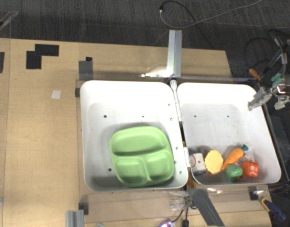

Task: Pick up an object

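Observation:
The right bin point(215, 108) holds a cluster of small objects along its near edge. From left to right they are a small white can with a red mark point(197, 161), a yellow rounded piece point(214, 161), an orange carrot point(233, 156) lying at a slant, a green piece point(233, 172) and a red piece point(250, 169). They touch or nearly touch one another. A green divided plate point(142, 155) lies flat in the near half of the left bin point(102, 103).
A metal divider point(179, 122) separates the two bins. A grey upright post point(175, 53) stands behind them. Grey and teal hardware with cables point(277, 86) sits at the right bin's far right corner. The wooden bench point(36, 141) extends to the left.

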Robot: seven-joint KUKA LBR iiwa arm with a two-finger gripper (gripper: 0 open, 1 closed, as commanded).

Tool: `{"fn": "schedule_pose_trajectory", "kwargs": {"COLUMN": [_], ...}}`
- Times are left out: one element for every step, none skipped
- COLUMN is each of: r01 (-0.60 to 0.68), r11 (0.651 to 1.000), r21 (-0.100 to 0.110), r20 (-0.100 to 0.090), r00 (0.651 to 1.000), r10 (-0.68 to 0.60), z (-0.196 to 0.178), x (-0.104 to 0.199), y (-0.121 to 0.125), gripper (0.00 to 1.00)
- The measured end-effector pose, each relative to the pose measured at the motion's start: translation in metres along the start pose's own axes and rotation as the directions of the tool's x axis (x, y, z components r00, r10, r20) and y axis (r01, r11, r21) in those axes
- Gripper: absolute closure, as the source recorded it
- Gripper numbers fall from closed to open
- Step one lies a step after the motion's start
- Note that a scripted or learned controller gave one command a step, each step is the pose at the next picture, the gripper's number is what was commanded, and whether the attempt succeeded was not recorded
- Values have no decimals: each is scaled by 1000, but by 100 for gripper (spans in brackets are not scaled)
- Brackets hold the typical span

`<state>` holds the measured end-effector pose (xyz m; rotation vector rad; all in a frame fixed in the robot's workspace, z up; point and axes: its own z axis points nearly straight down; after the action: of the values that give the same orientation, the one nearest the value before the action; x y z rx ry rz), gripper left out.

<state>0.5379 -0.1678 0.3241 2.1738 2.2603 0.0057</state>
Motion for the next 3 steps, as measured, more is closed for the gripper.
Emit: {"fn": "schedule_pose_trajectory", "kwargs": {"r01": [-4,-2,-3], "r11": [1000,1000,1000], "r21": [5,-1,-1], "r20": [-1,0,0], "r00": [1000,1000,1000], "r10": [4,2,3], "z": [162,151,151], "x": [9,9,9], "y": [-51,-49,-49], "gripper": [0,100,0]}}
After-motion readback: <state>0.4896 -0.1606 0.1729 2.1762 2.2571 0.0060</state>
